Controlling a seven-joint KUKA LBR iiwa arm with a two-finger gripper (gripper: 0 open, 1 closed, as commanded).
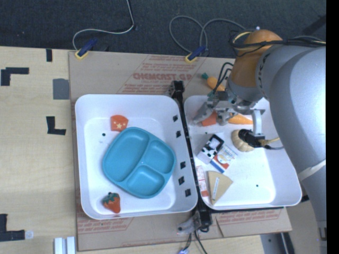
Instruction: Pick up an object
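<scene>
- Looming closest under the lens, the grey arm (296, 105) is reaching in from the right, and its tool (211, 113) is hanging low over the far left corner of the right bin (288, 194).
- How far the tool is standing open I cannot tell, since the wrist is hiding it, and nothing is showing as gripped.
- An orange carrot-like piece (209, 120) is lying right at the tool and looks like the likeliest target.
- That piece is sitting near the bin wall and the black strip (183, 131) between the bins. A closing tool is likely to be shoving it against the wall rather than catching it.
- A second orange piece (241, 119) and a beige rounded toy (242, 143) are crowding just beside, so the wrist may be knocking them about.
- A tan wedge (218, 185) is lying well apart, out of harm's way.
- In the left bin (85, 107), a blue divided plate (139, 162) and a toy strawberry (111, 202) are lying untouched.
- Both bins are resting on a printed cardboard sheet (137, 75) over a pale worktop (32, 157) with black tape marks on it. Dark carpet (53, 9) is showing beyond, with loose cables trailing across it.
</scene>
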